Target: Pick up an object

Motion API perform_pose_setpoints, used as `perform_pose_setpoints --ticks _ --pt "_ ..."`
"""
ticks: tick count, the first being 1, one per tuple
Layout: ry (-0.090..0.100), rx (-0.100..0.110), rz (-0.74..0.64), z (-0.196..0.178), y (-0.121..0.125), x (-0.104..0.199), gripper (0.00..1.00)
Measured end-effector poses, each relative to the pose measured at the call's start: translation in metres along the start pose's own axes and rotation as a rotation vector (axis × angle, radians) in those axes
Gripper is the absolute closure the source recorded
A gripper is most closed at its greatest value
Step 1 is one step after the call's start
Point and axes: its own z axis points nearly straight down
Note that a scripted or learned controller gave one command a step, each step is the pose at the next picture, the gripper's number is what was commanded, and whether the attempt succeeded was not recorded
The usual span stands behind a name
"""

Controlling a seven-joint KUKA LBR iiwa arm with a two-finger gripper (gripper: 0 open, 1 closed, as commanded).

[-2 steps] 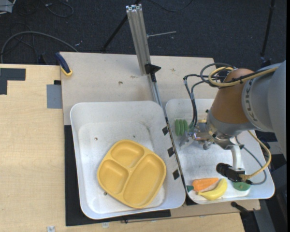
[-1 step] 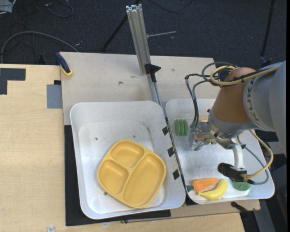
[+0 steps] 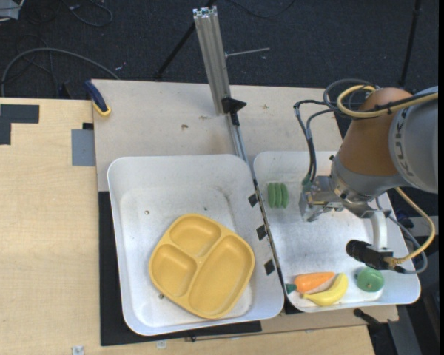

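The gripper (image 3: 318,207) hangs over the right bin (image 3: 311,272); whether it is spread or pinched I cannot tell. That bin holds a green ridged piece (image 3: 278,195) near its left edge, with a carrot (image 3: 314,281), banana (image 3: 328,293) and green round object (image 3: 369,279) along its front edge. A yellow divided plate (image 3: 201,264) lies in the left bin (image 3: 133,198).

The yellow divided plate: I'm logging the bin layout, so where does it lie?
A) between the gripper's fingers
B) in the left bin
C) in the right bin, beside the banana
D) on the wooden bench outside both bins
B: the yellow divided plate lies flat on the floor of the left bin, while the banana sits in the right bin.
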Motion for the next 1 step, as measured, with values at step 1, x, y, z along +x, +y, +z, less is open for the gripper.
perform_pose_setpoints --ticks 1 --pt "0.0 -0.003 -0.006 -0.0566 0.0099 0.0032 1.0"
